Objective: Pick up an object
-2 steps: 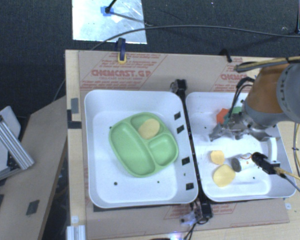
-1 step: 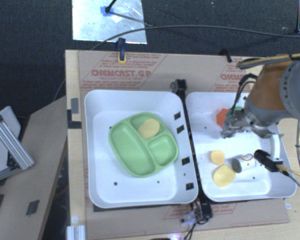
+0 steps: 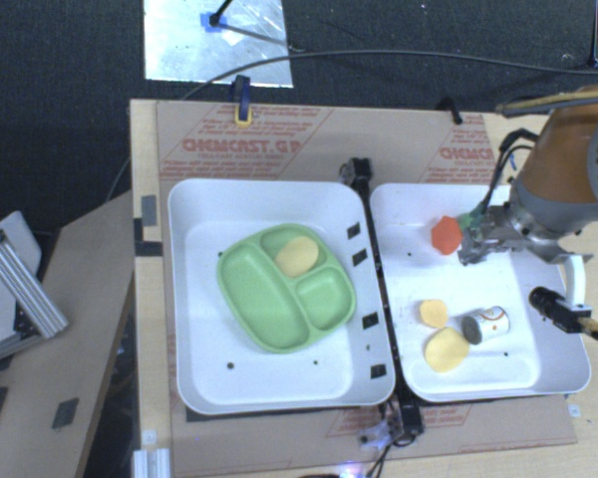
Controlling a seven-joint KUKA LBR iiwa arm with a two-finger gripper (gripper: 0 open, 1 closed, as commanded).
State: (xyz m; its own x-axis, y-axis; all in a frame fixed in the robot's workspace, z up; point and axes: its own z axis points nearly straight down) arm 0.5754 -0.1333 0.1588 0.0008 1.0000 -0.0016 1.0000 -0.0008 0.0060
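A red-orange rounded object [image 3: 445,235] lies in the upper left of the right bin [image 3: 558,371]. My gripper [image 3: 474,239] is low in that bin, right beside the red object on its right side and seemingly touching it. Toward the front of the bin lie a small yellow piece [image 3: 434,313], a larger yellow piece [image 3: 446,351] and a small white cylinder [image 3: 486,325] on its side. I see nothing lifted off the bin floor.
The left bin [image 3: 209,366] holds a green divided plate [image 3: 269,302] with a pale yellow item [image 3: 298,256] in its upper compartment. A black divider with clips [image 3: 374,277] separates the bins. A black fitting [image 3: 556,308] on the arm overhangs the right bin's right side.
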